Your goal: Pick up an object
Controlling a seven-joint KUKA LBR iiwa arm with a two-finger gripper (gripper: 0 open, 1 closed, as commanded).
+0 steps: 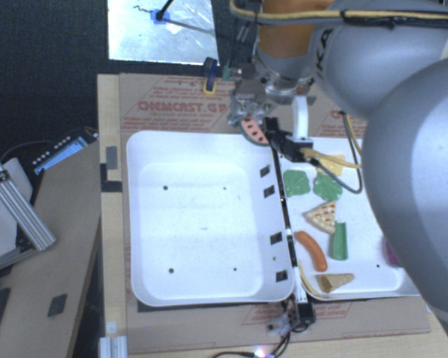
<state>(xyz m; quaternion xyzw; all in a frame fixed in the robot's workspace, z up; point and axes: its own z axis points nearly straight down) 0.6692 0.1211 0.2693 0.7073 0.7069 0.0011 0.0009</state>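
Note:
My gripper [252, 119] hangs over the back rim where the two bins meet. A small salmon-red toy piece [250, 130] sits between its fingertips, lifted just above the rim, and the gripper is shut on it. In the right bin [366, 274] lie two green leafy pieces [297, 183] [328, 187], a pizza wedge [322, 216], a green stick [339, 241], an orange sausage [312, 250], a tan wedge [334, 280] and a yellow strip [333, 161]. The grey arm hides the right bin's far side.
The left bin [194, 222] lies under and to the left of the gripper. A black divider with clips [285, 222] runs between the bins. A pink object [390, 253] peeks from under the arm. A shiny sheet [160, 17] lies behind the bench.

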